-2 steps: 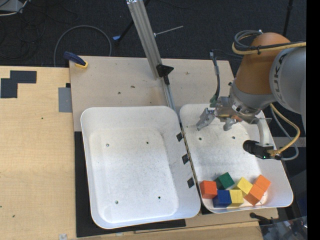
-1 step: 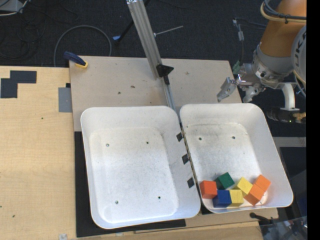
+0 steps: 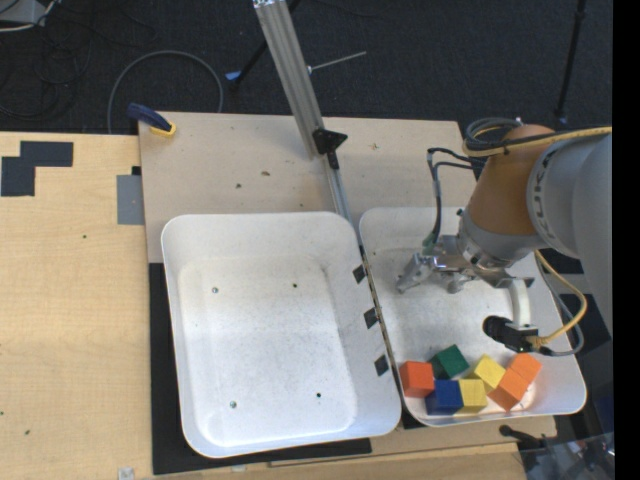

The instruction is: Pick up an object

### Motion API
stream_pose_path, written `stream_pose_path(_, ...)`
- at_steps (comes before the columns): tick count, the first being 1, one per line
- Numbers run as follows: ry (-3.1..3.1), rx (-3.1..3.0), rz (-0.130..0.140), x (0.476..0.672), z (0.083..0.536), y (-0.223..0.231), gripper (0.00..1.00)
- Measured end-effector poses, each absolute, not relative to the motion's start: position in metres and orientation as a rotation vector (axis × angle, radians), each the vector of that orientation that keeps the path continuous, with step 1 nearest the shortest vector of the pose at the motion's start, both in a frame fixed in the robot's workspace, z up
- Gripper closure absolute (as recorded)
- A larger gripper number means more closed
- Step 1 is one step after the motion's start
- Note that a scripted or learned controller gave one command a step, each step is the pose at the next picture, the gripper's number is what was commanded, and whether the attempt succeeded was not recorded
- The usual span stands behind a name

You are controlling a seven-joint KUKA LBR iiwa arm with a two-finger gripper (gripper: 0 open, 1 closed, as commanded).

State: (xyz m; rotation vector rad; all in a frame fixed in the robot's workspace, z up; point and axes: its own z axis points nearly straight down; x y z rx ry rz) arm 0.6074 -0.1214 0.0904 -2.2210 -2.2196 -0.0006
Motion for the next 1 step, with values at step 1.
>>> stream_pose_path(1, -2.226, -2.232, -0.004, 0.6583, 0.1819, -0.186, 0.0)
